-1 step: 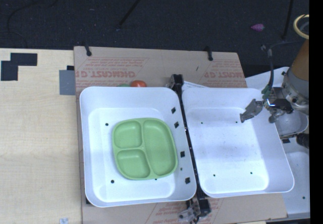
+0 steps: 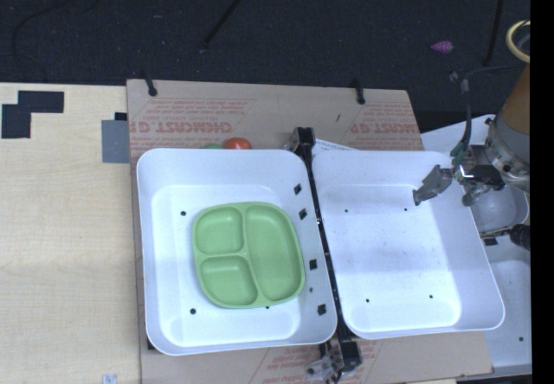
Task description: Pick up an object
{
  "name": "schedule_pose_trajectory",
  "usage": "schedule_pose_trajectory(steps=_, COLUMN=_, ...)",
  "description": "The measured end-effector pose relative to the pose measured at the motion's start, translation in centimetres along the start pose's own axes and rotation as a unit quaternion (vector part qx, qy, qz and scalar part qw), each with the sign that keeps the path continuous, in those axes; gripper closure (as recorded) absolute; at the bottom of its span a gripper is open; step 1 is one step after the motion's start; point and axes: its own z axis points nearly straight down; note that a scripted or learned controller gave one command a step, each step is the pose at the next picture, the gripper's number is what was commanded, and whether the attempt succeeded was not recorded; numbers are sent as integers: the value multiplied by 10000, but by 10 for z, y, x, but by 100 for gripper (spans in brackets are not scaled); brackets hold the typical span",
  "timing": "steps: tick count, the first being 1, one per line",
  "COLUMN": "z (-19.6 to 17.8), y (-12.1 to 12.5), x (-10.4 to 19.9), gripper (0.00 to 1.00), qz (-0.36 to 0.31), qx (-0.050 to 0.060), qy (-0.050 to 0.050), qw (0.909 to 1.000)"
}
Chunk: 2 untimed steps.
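Light-green three-compartment plastic tray [image 2: 248, 253] lies flat in left white bin [image 2: 164, 175], well apart from two-finger gripper [image 2: 433, 186] over right white bin [image 2: 485, 304], jaw state unreadable; low flat rim risks fingers slipping off.

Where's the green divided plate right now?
In the camera view, the green divided plate lies flat in the left white bin, near its middle, across the central divider from the gripper over the right bin.
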Motion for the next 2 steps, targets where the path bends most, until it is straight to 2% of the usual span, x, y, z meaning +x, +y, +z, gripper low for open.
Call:
schedule_pose_trajectory(steps=1, z=48, y=5, x=7, gripper=0, qz=0, qx=26, qy=9, qw=10000)
schedule_pose_trajectory(steps=2, z=104, y=-7, x=7, gripper=0, qz=3, qx=37, qy=12, qw=10000)
